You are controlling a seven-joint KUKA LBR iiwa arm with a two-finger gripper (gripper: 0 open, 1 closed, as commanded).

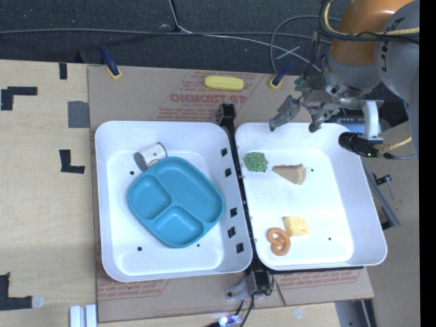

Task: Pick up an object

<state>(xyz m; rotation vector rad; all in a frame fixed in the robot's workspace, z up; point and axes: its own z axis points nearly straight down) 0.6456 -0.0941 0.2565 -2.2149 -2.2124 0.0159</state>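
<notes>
The gripper hangs open and empty at upper right, above the right bin's far edge.

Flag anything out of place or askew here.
A yellow banana lies on the cardboard behind the bins, outside both. A cup lies tipped on its side by the blue tray in the left bin. Nothing looks spilled or damaged.
</notes>
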